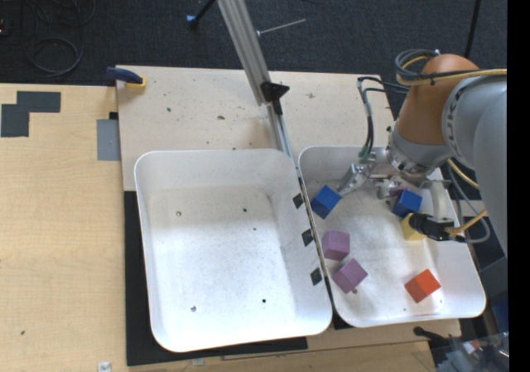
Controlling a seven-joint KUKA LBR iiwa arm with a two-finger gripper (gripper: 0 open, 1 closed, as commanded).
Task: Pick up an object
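Hand [374,173] hovers low inside the right bin [464,300], grip state impossible to tell from up here. Just left of it sits a blue cube [325,200]; two purple cubes [336,243] lie below that, an orange cube [423,285] farther right.

Robot lab: bench [50,196], floor cables [50,51]

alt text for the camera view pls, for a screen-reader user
A grey robot arm with an orange band reaches from the right over the right bin, its gripper low near a blue block. That bin also holds two purple blocks, an orange block, a second blue block and a yellow piece partly under the arm. The left bin sits beside it.
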